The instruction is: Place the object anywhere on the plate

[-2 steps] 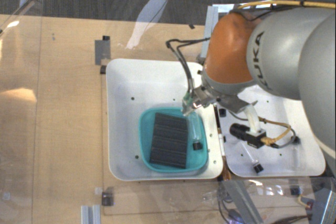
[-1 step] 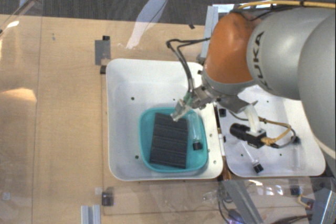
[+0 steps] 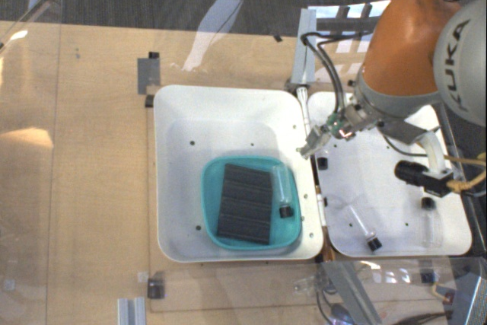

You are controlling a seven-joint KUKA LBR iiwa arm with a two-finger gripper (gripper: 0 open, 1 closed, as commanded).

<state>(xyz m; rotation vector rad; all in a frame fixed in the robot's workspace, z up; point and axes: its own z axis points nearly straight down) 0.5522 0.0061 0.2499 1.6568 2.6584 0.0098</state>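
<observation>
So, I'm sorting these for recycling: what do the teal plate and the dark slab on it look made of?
Teal plate: probably plastic, smooth with a faint sheen, uniform colour. Dark ribbed slab: looks like matte rubber or foam, no glare, parallel ridges; the material is uncertain.

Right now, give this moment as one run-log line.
plate: left bin | on plate: dark ridged block, clear tube | gripper: above divider

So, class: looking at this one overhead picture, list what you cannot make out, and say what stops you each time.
- Pincer: too small and blurred to tell its state; the arm's orange band covers the wrist above it.
- Right bin: its far part lies under the arm.
- Clear tube on the teal plate: see-through, so its outline is faint.
- Small black-capped items in the right bin: too small to identify.
</observation>
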